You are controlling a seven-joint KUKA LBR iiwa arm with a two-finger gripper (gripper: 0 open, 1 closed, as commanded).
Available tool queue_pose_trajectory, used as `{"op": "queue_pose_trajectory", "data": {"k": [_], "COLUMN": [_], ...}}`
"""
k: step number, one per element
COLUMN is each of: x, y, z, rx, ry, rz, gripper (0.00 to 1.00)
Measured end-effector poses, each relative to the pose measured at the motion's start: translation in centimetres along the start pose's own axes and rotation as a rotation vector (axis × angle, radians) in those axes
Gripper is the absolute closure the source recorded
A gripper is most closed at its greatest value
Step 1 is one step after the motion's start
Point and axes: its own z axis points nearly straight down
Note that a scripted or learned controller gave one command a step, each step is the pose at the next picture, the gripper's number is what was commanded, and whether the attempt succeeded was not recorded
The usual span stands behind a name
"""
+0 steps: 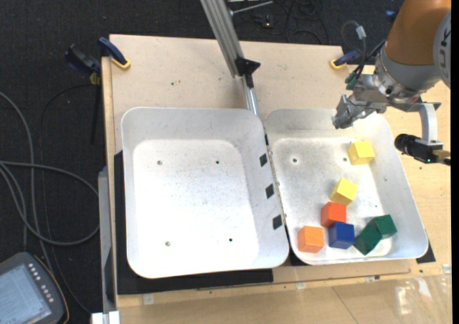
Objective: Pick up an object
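Gripper (344, 116) state unclear, hanging over the right bin's (315, 258) far rim beside a yellow block (361, 151); no legible writing.

The arm (419, 36) is cut off at the right edge; its jaws are too small to read.

Blocks (344, 218) in right bin (301, 172), left bin (143, 172) beside it
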Motion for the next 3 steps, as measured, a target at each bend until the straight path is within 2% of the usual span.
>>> {"op": "queue_pose_trajectory", "data": {"k": [2, 3], "x": [11.2, 16.2], "y": [0.2, -1.0], "z": [1.6, 2.5], "rx": [0.009, 0.011], "ry": [0.004, 0.004], "rz": [-0.006, -0.005], "gripper": [1.0, 1.0]}}
